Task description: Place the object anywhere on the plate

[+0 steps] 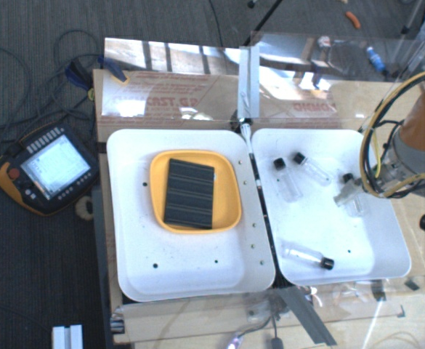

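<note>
Bench [197,318] bears two white bins side by side: left bin [132,253], right bin [379,257].

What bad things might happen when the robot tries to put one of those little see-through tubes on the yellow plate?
1. The vials are clear and small, and look round, so the gripper may well misjudge one or let it roll away.
2. A dark ridged block already covers most of the plate; a vial set down there might roll off the block or off the narrow bare rim.
3. The divider between the two bins could catch a vial carried low.
</note>
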Controlling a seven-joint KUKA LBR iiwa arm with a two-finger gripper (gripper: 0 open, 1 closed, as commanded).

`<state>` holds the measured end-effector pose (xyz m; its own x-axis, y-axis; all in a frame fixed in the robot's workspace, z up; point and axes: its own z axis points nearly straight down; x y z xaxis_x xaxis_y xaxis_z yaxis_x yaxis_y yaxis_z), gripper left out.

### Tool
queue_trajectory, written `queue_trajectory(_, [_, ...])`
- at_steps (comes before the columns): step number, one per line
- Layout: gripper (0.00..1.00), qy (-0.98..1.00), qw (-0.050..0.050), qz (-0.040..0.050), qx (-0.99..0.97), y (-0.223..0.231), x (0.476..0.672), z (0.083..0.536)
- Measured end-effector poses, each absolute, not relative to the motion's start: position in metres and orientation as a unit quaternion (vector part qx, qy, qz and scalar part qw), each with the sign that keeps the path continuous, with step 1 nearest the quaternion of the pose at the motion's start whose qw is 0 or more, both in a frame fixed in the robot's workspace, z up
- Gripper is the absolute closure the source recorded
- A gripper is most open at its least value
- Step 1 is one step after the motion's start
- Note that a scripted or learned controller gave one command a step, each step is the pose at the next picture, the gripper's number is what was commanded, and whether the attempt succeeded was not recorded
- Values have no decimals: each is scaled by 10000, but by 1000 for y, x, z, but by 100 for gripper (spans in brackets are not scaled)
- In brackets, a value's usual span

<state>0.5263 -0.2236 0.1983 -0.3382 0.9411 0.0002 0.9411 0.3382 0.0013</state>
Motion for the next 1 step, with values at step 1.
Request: queue_trajectory(1, [0,8180,2,6,5752,-224,526,198])
